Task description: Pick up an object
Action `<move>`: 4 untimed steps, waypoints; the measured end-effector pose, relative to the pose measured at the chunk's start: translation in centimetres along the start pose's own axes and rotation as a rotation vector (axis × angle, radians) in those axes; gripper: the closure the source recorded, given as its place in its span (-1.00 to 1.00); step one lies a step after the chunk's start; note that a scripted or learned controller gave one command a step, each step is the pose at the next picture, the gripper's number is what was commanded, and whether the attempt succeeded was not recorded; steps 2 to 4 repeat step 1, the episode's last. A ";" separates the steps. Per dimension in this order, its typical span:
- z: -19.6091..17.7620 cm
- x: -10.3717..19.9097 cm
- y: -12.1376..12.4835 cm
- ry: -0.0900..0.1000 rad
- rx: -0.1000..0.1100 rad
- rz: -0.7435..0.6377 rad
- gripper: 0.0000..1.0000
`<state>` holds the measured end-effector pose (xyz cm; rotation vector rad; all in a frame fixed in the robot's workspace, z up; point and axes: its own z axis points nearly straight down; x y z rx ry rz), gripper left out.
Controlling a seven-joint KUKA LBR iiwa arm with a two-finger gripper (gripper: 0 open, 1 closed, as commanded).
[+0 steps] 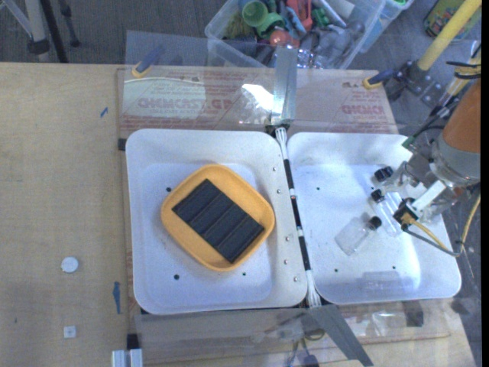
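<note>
The yellow dish with its dark ribbed insert lies flat in the left bin, well apart from my end effector, which hangs over the right bin; I cannot tell how it is set. The dish looks stiff, light and smooth-rimmed, so I judge a pinch across its raised near-right edge is the likeliest hold.

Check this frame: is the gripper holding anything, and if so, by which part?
Cannot be told. The gripper is low in the right bin, at a small clear object, but no grasp is visible.
</note>
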<state>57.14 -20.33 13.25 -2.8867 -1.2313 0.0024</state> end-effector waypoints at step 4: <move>0.0 0.0 0.0 0.000 0.000 0.000 -1.00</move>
